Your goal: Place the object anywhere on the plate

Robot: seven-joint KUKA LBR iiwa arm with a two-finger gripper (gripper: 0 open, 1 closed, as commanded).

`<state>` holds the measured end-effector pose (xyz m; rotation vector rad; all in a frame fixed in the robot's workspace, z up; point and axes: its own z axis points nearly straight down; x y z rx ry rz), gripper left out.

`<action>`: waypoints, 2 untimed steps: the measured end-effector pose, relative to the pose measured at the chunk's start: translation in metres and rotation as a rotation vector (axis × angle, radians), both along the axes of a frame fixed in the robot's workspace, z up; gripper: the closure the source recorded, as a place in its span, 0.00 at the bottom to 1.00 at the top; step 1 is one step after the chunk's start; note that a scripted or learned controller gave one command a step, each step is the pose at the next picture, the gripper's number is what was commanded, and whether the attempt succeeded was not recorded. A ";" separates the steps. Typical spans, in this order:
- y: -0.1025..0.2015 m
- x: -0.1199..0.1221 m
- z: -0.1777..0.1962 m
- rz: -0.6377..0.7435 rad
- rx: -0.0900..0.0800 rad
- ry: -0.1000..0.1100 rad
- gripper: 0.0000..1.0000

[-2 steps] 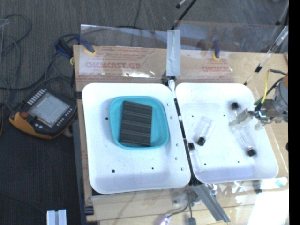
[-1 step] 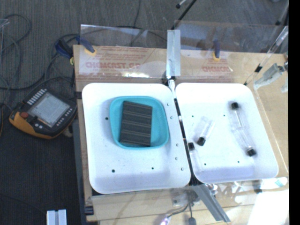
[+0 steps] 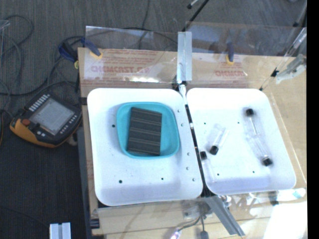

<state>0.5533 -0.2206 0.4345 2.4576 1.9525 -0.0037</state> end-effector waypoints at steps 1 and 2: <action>0.021 -0.052 -0.082 -0.110 0.001 0.003 0.00; 0.007 -0.069 0.000 -0.297 0.000 0.000 0.00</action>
